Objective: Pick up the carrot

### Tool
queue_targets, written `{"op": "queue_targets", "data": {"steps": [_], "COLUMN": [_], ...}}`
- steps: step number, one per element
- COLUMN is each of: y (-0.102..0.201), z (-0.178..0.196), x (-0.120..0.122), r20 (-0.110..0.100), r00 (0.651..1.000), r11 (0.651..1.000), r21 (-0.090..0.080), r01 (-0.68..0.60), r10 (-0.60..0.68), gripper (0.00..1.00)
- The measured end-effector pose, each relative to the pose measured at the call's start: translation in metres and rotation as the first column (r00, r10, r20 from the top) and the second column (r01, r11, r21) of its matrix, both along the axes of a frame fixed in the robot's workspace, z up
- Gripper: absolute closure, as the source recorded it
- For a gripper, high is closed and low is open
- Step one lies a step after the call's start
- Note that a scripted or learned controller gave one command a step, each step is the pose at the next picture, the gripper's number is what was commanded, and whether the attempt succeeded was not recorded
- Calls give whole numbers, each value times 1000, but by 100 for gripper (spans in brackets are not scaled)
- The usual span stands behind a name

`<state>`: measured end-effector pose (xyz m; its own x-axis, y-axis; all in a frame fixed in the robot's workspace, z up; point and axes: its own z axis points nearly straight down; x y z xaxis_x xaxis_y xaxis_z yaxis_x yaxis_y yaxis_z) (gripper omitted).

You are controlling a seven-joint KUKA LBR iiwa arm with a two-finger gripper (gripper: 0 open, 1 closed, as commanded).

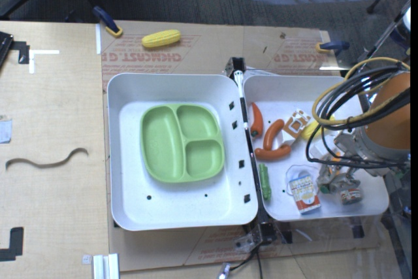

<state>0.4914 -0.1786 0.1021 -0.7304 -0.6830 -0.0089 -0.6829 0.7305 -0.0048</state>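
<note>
Left of the gripper (334, 174) and apart, carrot (257, 119), gripper's grasp unclear.

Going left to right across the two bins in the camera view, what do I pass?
Green divided plate → small orange carrot → green bean → curved orange sausage-like piece → small packet with a red base → gripper.
</note>
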Motion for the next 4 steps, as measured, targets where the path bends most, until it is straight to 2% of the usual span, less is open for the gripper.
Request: {"op": "queue_targets", "data": {"steps": [1,2,3,4], "y": [-32,-32,-42,-41], "z": [188,187,94,-10], "x": [21,21,-13,13], "r20": [-4,-5,-6,-6], "r00": [912,912,813,813], "r11": [912,912,813,813], "r21": [-1,0,1,-1], "r01": [-411,-411,-582,-583], "r10": [411,411,582,583], "gripper": [100,0,0,0]}}
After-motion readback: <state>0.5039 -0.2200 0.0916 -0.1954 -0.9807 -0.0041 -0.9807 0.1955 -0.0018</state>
